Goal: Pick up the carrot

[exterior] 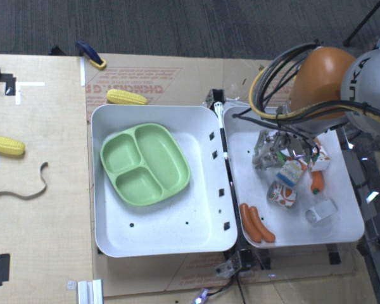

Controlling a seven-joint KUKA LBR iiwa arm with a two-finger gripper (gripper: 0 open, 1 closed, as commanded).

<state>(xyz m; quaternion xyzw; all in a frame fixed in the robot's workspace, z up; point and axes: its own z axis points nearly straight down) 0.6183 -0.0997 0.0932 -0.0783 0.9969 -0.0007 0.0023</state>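
The carrot point(316, 182) lies in the right bin point(342, 233), right of centre in the frame, just beside a small carton point(290, 171). The end effector point(273, 152) hovers upper left of it; its grip state cannot be told

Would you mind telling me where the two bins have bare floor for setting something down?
Left bin: bare floor right of and below the green tray. Right bin: crowded around the gripper, carrot and sausages; a bare strip along its left wall.
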